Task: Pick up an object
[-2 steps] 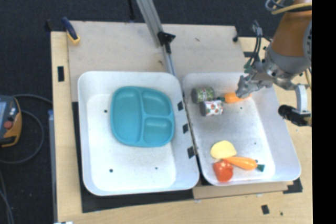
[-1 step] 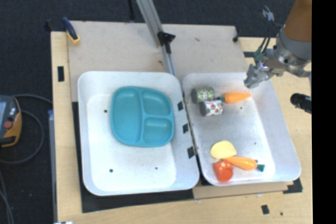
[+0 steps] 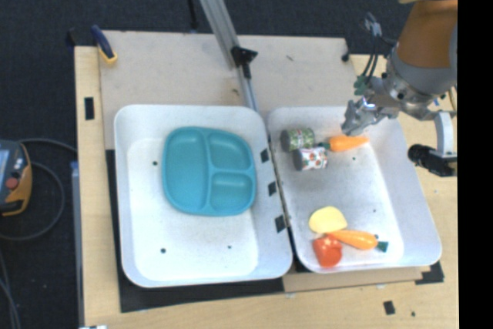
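The right bin [image 3: 400,189] holds several small items. A green can [image 3: 297,139] and a white patterned can [image 3: 311,159] lie at its far left. An orange carrot [image 3: 348,142] lies just right of them. Near the front sit a yellow piece [image 3: 327,219], a red pepper [image 3: 327,251] and a second carrot [image 3: 357,240]. My gripper [image 3: 356,122] hangs over the bin's far edge, directly above the first carrot's right end. Nothing shows between its fingers.
The left bin [image 3: 139,243] bears a teal divided plate [image 3: 209,169]. A slanted metal pole [image 3: 219,15] crosses the bench behind the bins. The arm's grey body and orange band [image 3: 427,35] stand over the right bin's far right corner.
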